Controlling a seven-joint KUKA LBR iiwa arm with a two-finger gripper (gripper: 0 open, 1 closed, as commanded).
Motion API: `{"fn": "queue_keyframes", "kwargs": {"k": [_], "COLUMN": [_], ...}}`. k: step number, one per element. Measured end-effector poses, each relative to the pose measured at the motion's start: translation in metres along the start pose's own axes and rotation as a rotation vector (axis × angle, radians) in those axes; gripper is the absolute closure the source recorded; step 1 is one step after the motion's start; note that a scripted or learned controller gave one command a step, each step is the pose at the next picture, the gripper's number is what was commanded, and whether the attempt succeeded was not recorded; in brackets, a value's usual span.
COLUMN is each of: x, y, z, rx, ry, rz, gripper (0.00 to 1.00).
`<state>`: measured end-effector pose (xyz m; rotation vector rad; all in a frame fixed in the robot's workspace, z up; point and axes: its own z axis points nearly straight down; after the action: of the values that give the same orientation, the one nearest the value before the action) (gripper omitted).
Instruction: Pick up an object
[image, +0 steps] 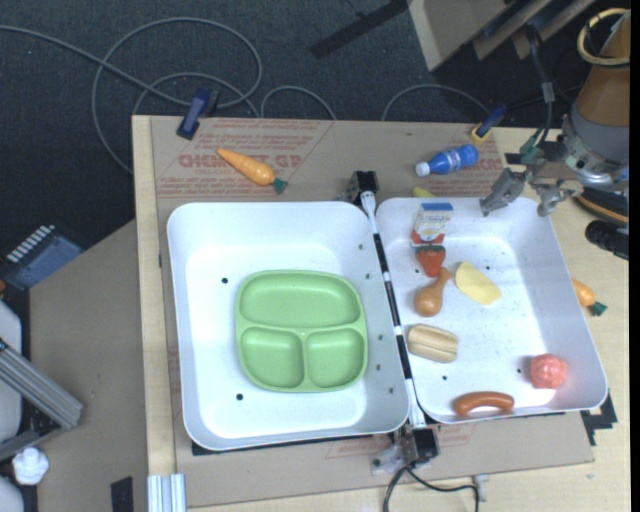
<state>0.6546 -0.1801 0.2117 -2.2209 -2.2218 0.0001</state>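
Barely begun: pincer (528, 192) spread wide, grasping nothing, poised over far edge of right bin (560, 262). Bread roll (432, 343), lemon (478, 284), sausage (484, 404) all untouched; descent, grasp and lift remaining.

1. Small carton (432, 222), white, blue and red, lies flat near the right bin (570, 290)'s far left corner.
2. Red piece (431, 261) lies just beyond the carton's near end.
3. Brown drumstick-shaped toy (433, 294) lies tilted, left of centre, touching the red piece.
4. Yellow lemon-like toy (478, 284) lies just beside the drumstick.
5. Tan bread roll (432, 343) lies by the left wall.
6. Sausage (484, 404) lies along the near edge.
7. Pink ball-like toy (548, 371) sits near the near right corner.
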Motion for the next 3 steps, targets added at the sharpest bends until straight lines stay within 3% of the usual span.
{"fn": "queue_keyframes", "kwargs": {"k": [2, 3], "x": [0.088, 0.087], "y": [-0.064, -0.063], "z": [0.128, 0.117], "rx": [0.002, -0.002], "ry": [0.001, -0.001], "rz": [0.0, 0.002], "gripper": [0.0, 1.0]}}
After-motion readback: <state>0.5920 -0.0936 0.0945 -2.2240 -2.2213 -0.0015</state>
